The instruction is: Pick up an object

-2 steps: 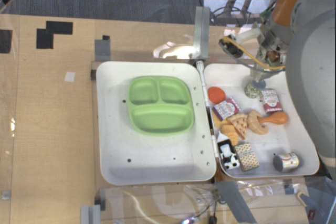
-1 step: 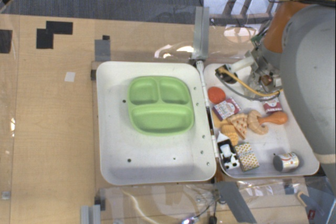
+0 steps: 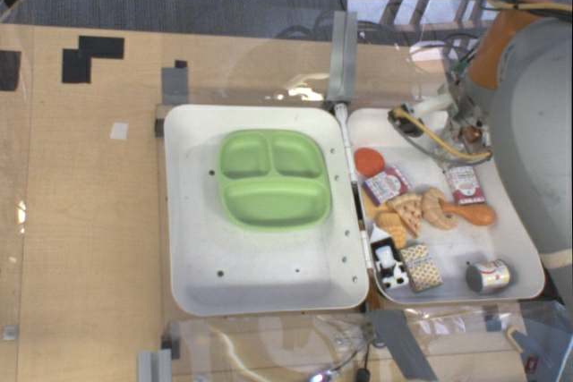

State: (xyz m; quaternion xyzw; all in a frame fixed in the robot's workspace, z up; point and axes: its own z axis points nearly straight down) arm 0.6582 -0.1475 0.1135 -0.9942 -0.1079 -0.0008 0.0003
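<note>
Over the right bin's (image 3: 528,277) far corner the hand (image 3: 466,131) is hovering, its opening impossible to tell, nothing visibly held, so the approach is just beginning; nearest below it is lying a small maroon packet (image 3: 465,184), needing a descent.

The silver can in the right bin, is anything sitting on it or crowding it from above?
Nothing visible does. The silver can lies alone near the front right corner of the right bin, apart from the patterned packet and the orange toy.
</note>
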